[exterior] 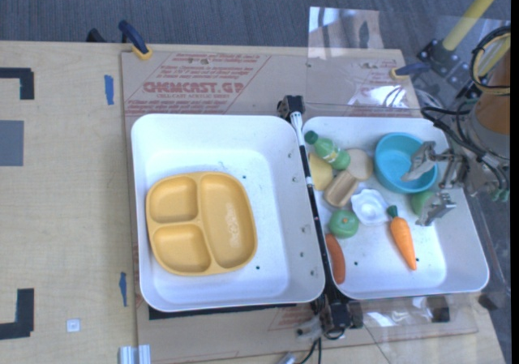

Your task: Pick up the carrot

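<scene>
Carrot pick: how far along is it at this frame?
Done: nothing that shows; the carrot lies flat on the floor of the right bin, next to a white cup. In hand: the gripper hovers at the rim of the blue bowl, above and right of the carrot, holding nothing. Left: move over the carrot, descend, close on it and lift.

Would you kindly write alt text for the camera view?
The gripper hovers over the right bin, above the carrot lying among toy foods and a blue bowl. The left bin holds a yellow divided tray.
</scene>
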`<state>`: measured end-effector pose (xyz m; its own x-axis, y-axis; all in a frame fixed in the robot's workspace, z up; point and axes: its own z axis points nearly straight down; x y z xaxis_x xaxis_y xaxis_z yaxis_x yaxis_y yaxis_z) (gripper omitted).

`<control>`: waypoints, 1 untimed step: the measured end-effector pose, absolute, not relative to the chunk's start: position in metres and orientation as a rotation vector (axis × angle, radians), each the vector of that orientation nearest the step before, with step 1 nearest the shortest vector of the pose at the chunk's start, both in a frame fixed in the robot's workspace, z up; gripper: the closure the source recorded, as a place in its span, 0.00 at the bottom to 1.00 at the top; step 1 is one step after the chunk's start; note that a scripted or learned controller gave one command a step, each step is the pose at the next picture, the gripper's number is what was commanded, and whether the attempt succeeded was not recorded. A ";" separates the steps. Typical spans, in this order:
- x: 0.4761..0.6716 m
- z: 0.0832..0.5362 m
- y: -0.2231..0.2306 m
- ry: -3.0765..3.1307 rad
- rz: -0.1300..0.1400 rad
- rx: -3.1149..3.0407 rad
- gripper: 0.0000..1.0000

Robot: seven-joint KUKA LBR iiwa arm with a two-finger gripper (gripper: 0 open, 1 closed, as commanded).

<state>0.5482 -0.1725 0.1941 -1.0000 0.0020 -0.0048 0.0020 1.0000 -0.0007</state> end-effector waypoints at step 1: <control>0.557 0.101 -0.139 3.141 0.005 -0.140 0.00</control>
